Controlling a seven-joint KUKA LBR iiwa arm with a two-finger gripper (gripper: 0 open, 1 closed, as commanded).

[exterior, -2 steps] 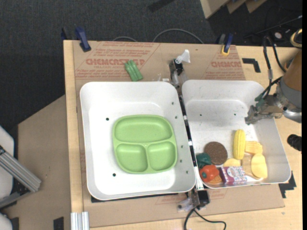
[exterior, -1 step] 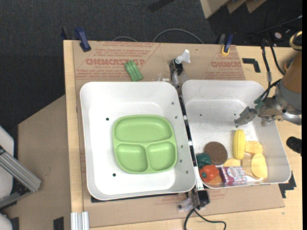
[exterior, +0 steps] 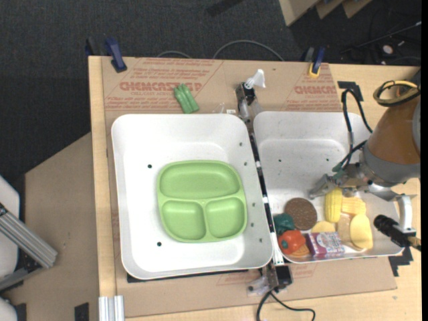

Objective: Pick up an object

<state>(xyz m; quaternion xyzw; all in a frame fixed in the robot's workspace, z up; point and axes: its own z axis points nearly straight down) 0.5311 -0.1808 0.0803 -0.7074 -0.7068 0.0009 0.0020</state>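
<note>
The right bin (exterior: 294,139) holds a pile of toy food in its near right corner. In it are a yellow corn cob (exterior: 332,204), a brown round disc (exterior: 302,212), a red tomato (exterior: 291,241), a pink and purple box (exterior: 326,245) and pale yellow pieces (exterior: 360,231). My gripper (exterior: 336,182) hangs low over the bin, just above the far end of the corn cob. The grey and orange arm (exterior: 396,146) comes in from the right and hides the bin's right wall.
A green divided plate (exterior: 200,200) lies in the left bin (exterior: 134,146). A small green object (exterior: 186,99) rests on the cardboard behind the left bin. Clamps (exterior: 117,55) and cables (exterior: 352,105) sit at the bench's far edge.
</note>
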